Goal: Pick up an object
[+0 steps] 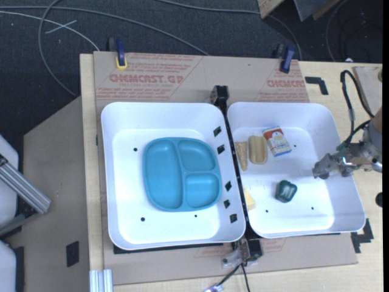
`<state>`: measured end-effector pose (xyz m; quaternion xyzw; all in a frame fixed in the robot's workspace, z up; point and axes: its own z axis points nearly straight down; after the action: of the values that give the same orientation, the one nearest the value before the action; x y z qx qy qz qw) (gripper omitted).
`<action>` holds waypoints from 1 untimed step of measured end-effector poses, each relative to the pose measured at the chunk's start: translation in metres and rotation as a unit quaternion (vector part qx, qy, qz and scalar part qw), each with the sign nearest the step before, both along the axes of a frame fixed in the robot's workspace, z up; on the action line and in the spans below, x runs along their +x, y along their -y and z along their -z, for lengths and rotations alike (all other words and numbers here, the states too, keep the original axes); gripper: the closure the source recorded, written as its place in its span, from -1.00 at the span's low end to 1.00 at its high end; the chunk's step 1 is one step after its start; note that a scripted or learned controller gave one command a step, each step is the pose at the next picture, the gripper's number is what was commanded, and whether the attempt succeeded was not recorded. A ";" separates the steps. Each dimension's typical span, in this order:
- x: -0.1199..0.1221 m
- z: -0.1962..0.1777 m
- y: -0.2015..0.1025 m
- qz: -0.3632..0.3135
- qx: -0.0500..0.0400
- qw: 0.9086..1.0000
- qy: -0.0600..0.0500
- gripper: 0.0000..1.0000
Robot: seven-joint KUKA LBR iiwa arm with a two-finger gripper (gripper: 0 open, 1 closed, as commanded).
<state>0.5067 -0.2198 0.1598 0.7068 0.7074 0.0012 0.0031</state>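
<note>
Camera view: you are looking down at a slant on the bench [91,163], a pale board with red lettering along its far edge.
Left bin [118,126]: it holds one blue divided plate [181,174], lying flat near the middle of the bin, with three compartments facing up.
Right bin [322,117]: it sits just beside the left bin, the two rims touching along a row of black clips.
Red and white box [277,142]: you see it in the far half of the right bin, lying tilted.
Tan pieces [253,151]: two pale, elongated things lie side by side just left of the box, close to the bin's left wall; what they are is too small to tell.
Green object [285,191]: a small dark green lump rests in the near half of the right bin, apart from the box and the tan pieces.
Hand [325,166]: it reaches in from your right and hangs over the right rim of the right bin, well right of the green object.
Hand state: you cannot tell from this picture whether it is released or clenched; nothing shows in its grip.
Clamps [121,52]: two blue clamps pinch the far edge of the board.
</note>
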 end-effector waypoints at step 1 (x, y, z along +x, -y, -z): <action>0.011 -0.051 0.003 0.000 0.000 1.000 -0.001 1.00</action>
<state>0.5173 -0.2231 0.2105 0.7067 0.7076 0.0010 0.0026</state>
